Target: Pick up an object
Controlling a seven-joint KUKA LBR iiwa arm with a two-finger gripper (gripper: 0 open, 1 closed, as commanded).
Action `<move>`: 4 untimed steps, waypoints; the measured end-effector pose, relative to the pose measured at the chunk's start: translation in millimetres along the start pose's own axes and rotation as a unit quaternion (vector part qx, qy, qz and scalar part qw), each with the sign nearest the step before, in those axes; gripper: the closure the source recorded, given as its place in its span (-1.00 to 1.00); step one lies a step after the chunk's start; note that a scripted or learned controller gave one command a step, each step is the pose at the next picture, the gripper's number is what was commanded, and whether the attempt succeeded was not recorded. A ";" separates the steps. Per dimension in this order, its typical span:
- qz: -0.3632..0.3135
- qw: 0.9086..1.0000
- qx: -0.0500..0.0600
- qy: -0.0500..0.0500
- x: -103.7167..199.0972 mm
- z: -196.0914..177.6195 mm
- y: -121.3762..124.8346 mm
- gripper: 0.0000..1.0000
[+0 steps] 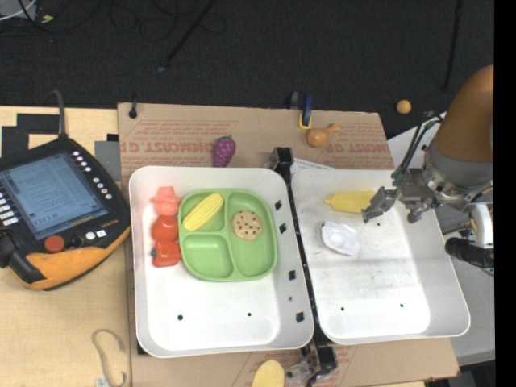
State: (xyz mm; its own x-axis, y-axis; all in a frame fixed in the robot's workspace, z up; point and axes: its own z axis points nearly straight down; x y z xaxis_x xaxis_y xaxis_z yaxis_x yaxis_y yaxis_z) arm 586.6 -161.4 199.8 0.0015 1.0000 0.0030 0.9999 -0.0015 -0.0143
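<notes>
My pincer (379, 208) hangs over the right bin (419, 313), near its far side, and I cannot tell whether it is apart or together; nothing shows gripped in it. Just beside its tip, toward the left, lies a yellow banana (348, 201) on the bin floor. A little nearer the camera sits a crumpled white object (339, 238), also in the right bin and apart from the banana.

Across the divider, the left bin (210, 321) holds a green sectioned plate (218, 260). A corn cob (201, 210) lies in the plate's far-left compartment and a cookie (247, 225) in its far-right one. A red bottle (165, 228) rests against the plate's left edge.

Behind the bins, on the cardboard, lie a purple fruit (224, 150) and an orange pear-shaped toy (321, 135). A control tablet (56, 208) rests on the bench at the far left.
</notes>
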 end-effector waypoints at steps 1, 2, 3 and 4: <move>-0.001 1.000 -0.006 -0.001 -0.2 -7.0 2.7 -1.00; -0.001 1.000 -0.004 0.000 9.3 49.3 -3.4 -1.00; -0.001 1.000 -0.004 0.000 15.5 94.1 -2.4 -1.00; 0.000 1.000 -0.005 -0.001 17.2 113.2 -2.1 -1.00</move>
State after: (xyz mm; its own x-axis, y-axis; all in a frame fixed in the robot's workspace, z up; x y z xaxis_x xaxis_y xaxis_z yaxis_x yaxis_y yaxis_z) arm 582.9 -143.8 86.6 0.0007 1.0000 0.0012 1.0000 -0.0007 -0.0033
